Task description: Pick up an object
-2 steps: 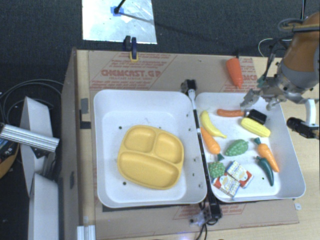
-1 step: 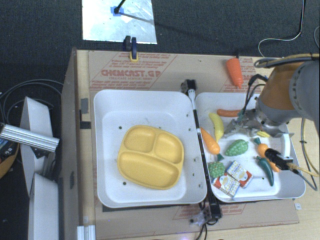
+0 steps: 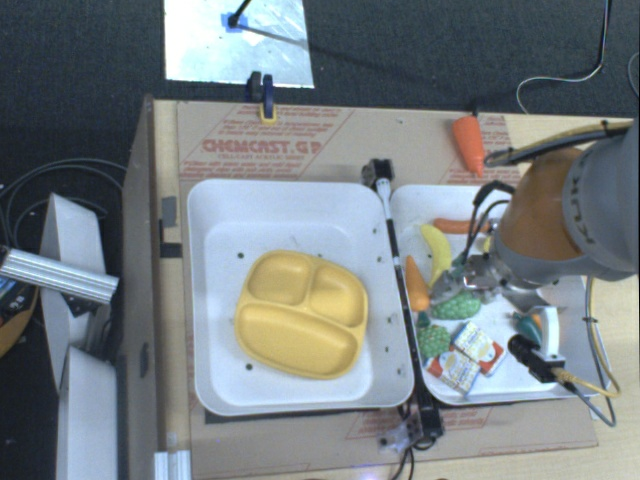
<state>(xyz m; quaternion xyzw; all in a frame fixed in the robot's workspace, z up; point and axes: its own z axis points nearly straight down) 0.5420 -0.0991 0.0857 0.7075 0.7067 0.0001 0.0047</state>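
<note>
Grey arm with an orange band reaches from the right into the right shallow white bin (image 3: 570,383), its pincer (image 3: 452,286) low among toy foods.

The pincer sits over a green leafy toy vegetable (image 3: 458,306), just beside a small orange carrot (image 3: 415,282) and a yellow plastic banana (image 3: 436,249); whether it is wide, narrow or gripping anything, I cannot tell. Nearby in the same bin lie a green broccoli-like piece (image 3: 433,341) and two white printed packets with red marks (image 3: 465,356). The left shallow white bin (image 3: 215,228) carries a yellow three-compartment plastic plate (image 3: 301,312). A larger orange carrot (image 3: 468,142) lies on the brown cardboard-covered bench (image 3: 300,138), outside the bins, beyond the right bin's far edge.
</note>
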